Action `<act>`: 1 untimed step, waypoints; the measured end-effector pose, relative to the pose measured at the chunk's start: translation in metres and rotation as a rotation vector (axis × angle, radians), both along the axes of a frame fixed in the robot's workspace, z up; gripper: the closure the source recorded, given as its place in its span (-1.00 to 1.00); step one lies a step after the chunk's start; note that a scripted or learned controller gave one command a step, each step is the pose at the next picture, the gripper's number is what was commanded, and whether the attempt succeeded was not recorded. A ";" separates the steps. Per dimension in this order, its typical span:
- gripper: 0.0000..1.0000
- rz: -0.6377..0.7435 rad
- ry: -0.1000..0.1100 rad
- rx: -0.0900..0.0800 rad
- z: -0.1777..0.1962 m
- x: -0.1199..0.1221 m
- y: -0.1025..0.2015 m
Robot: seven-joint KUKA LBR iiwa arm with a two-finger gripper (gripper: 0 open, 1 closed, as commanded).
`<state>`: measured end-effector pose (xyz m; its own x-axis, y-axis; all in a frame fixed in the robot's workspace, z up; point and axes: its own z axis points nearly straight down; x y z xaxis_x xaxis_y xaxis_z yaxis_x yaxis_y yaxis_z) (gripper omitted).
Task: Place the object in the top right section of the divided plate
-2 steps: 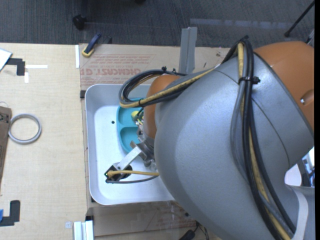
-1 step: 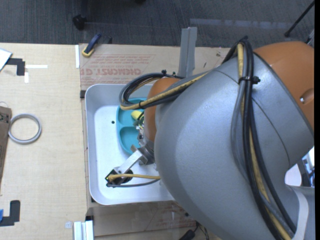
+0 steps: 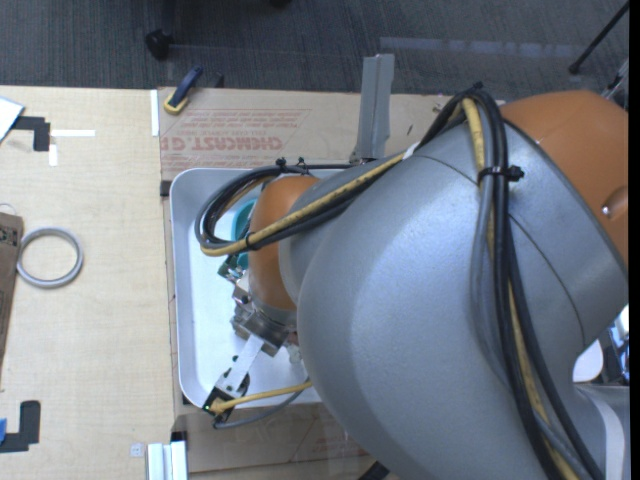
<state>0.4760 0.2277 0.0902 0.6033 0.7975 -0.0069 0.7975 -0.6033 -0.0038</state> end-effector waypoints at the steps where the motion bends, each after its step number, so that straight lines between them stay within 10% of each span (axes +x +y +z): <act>1: -1.00 0.092 -0.003 0.001 0.068 0.033 0.000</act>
